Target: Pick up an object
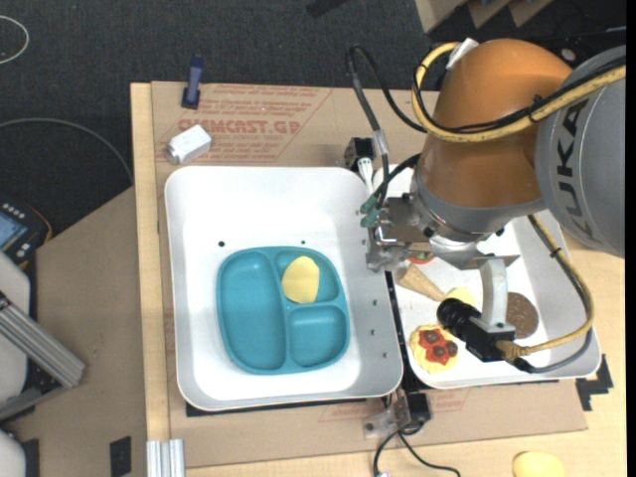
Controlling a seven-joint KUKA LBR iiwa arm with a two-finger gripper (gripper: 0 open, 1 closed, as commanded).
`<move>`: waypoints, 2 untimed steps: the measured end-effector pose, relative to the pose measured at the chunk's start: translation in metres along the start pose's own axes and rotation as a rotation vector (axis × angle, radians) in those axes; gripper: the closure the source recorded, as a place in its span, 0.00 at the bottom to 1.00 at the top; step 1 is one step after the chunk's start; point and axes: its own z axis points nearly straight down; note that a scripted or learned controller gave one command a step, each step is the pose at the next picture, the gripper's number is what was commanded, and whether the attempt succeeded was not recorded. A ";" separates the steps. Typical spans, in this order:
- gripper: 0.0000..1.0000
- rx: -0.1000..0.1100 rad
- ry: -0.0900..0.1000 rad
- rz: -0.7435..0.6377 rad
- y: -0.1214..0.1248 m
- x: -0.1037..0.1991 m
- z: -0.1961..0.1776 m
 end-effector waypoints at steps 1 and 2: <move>1.00 -0.003 0.001 -0.003 -0.004 0.049 -0.060; 1.00 0.002 -0.002 0.002 -0.004 0.047 -0.067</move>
